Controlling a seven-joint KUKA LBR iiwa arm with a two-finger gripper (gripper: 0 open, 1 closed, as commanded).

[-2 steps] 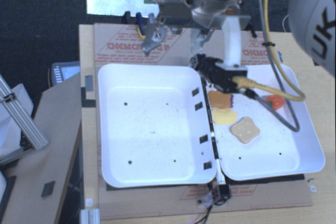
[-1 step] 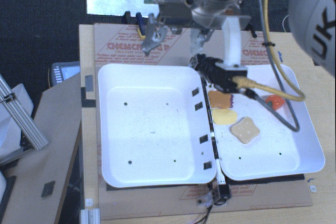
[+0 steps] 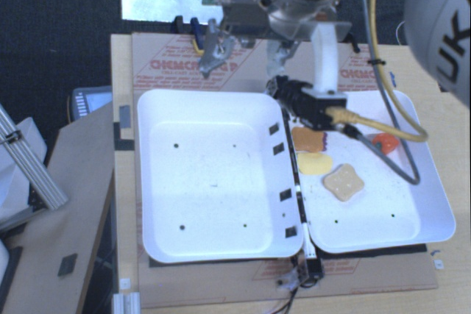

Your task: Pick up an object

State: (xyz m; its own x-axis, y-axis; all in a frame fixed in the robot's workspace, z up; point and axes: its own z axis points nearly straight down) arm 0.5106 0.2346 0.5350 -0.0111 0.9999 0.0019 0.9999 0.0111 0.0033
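Note:
Several small toy food pieces lie in the right bin (image 3: 412,224): an orange-brown slab (image 3: 307,140), a pale yellow piece (image 3: 315,163) just in front of it, a tan toast-like slice (image 3: 343,182), and a small red-orange piece (image 3: 384,143) partly behind a cable. My gripper (image 3: 246,61) hangs high over the back rim of the left bin (image 3: 151,180), up and to the left of the food pieces. One metal finger (image 3: 215,53) and the other finger (image 3: 277,62) stand well apart, with nothing between them.
A black connector block (image 3: 309,105) with a yellow cable (image 3: 383,130) and a grey cable (image 3: 401,165) hangs from the wrist over the right bin's back left corner. Black clips (image 3: 283,173) line the seam between the bins. Printed cardboard (image 3: 169,62) lies under both.

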